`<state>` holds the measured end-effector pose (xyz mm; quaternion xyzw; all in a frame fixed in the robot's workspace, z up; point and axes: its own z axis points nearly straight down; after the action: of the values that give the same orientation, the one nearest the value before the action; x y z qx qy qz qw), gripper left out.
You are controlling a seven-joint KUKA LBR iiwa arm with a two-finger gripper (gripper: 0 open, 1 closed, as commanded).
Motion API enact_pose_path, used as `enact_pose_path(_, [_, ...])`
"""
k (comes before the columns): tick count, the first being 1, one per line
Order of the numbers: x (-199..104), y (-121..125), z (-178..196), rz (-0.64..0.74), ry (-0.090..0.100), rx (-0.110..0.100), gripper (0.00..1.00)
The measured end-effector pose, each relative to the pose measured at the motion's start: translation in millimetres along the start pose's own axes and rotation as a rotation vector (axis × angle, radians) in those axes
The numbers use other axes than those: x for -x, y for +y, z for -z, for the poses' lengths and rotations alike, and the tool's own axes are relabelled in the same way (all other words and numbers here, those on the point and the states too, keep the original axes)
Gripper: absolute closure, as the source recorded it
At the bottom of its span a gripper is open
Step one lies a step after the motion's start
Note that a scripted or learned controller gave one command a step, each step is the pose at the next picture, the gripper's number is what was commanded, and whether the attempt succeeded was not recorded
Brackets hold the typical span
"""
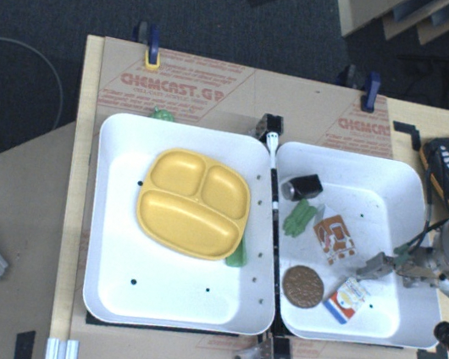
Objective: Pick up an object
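The right bin (391,208) holds several small objects: a black block (304,185), a green piece (299,218), a brown-and-white patterned piece (335,236), a round brown disc (303,285) and a small white box with red and blue print (345,298). My gripper (377,266) reaches in from the right, low over the bin. It sits just above and to the right of the small box, and right of the patterned piece. Nothing is visibly held in it.
The left bin (118,199) holds a yellow divided plate (194,203), with a green scrap (236,256) at its lower right edge. Another green bit (162,114) lies on the board behind that bin. Clamps and a black divider strip (272,191) separate the bins.
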<state>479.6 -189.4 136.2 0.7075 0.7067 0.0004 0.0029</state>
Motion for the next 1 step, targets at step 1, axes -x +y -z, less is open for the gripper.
enact_pose_path(1, [11.8, 0.5, 23.3, 0.0, 0.0, 0.0, 0.0])
